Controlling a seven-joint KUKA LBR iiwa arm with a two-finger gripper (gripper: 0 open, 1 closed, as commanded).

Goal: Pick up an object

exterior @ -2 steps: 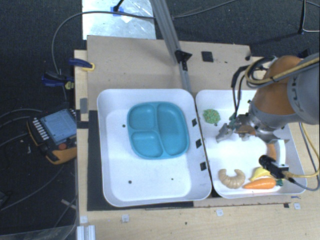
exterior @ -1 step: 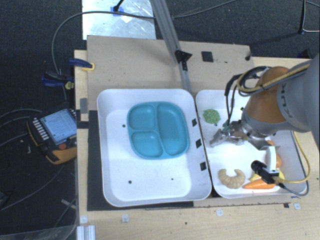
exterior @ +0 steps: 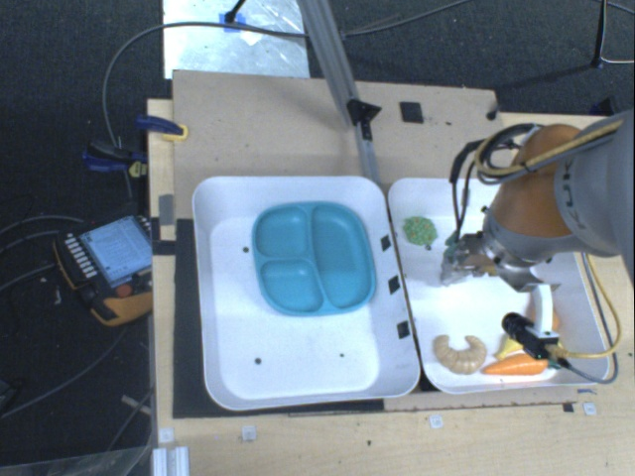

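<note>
near the right bin's (exterior: 427, 360) front edge lie a croissant (exterior: 460, 353) and carrot (exterior: 516, 367); gripper (exterior: 458, 264) hovers right of broccoli (exterior: 420, 230), finger state unclear.

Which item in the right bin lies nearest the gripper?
The green broccoli piece, just left of the gripper; the croissant and carrot lie lower, near the bin's front edge.

white bins (exterior: 213, 365), blue divided plate (exterior: 314, 257), green broccoli floret (exterior: 420, 230), tan croissant (exterior: 460, 353), orange carrot (exterior: 516, 367), grey arm (exterior: 595, 201) w/ orange band (exterior: 531, 191), bare tan bench board (exterior: 268, 127), dark carpet (exterior: 69, 67)
</note>
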